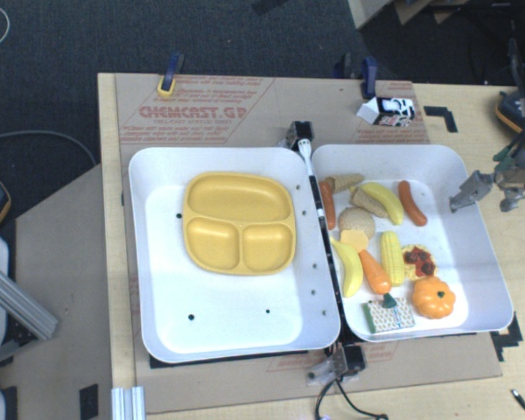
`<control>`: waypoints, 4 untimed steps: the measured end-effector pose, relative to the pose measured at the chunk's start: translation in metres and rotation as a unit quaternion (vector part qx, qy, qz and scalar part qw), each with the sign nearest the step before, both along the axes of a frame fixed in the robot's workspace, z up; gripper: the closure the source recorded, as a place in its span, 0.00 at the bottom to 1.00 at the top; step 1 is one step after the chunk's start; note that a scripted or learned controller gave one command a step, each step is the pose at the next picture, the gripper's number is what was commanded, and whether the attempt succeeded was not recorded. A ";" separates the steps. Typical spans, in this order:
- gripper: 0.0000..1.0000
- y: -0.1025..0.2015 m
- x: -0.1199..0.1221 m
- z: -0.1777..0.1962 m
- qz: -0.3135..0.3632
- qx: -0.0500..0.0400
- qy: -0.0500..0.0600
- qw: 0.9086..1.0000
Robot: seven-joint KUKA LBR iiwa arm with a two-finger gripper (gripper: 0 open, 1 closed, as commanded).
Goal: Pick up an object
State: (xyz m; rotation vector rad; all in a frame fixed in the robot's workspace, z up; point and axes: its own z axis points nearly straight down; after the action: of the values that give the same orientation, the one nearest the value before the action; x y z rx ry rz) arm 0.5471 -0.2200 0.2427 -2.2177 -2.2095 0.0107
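At the right rim of the right bin (472, 234) hangs the gripper (488, 192), its two grey fingers spread apart and holding nothing. All the toy food lies to its left, the nearest being a smooth red sausage (412, 203). A second sausage (328, 203) lies at the far side, beside two glossy yellow bananas (381, 199) (350, 268) (both curved). One ribbed corn cob (392, 257) and one round orange pumpkin (433, 297) lie nearer the front. The left bin (157, 304) holds one yellow plastic tray (240, 222) with three compartments.
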 end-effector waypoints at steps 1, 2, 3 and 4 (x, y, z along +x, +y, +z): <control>0.00 0.001 0.003 0.008 0.002 -0.002 -0.007 1.000; 0.00 -0.003 0.002 -0.035 0.002 -0.001 -0.004 1.000; 0.00 0.001 0.011 -0.092 0.003 -0.001 -0.004 1.000; 0.00 0.005 0.013 -0.137 0.003 0.000 -0.004 1.000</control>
State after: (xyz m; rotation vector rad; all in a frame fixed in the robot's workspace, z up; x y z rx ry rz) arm 0.5606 -0.2149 0.1061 -2.2157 -2.2191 0.0030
